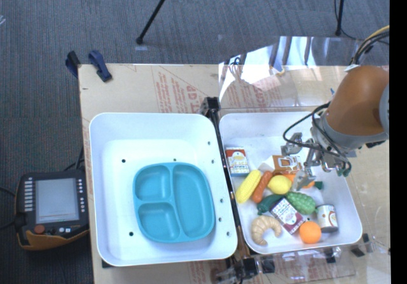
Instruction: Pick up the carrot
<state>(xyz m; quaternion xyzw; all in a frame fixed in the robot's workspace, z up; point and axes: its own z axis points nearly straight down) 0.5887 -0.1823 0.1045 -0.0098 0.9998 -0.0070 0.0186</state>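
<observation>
The carrot (304, 182) lies in the right bin (267, 119), right of the lemon (279, 183). It shows as a short orange piece with a green tip toward the right. My gripper (310, 172) hangs low directly over it, below the orange wrist band (359, 100), and covers most of it. From this angle I cannot make out whether the carrot is held. An orange-red stick-shaped item (262, 187) lies between the corn (248, 187) and the lemon.
Around the carrot are a small orange box (287, 163), a bumpy green vegetable (301, 202), a can (326, 218), an orange (310, 232), a carton (287, 215), a croissant (266, 228) and a juice box (237, 161). The left bin (108, 130) holds a blue divided plate (173, 201).
</observation>
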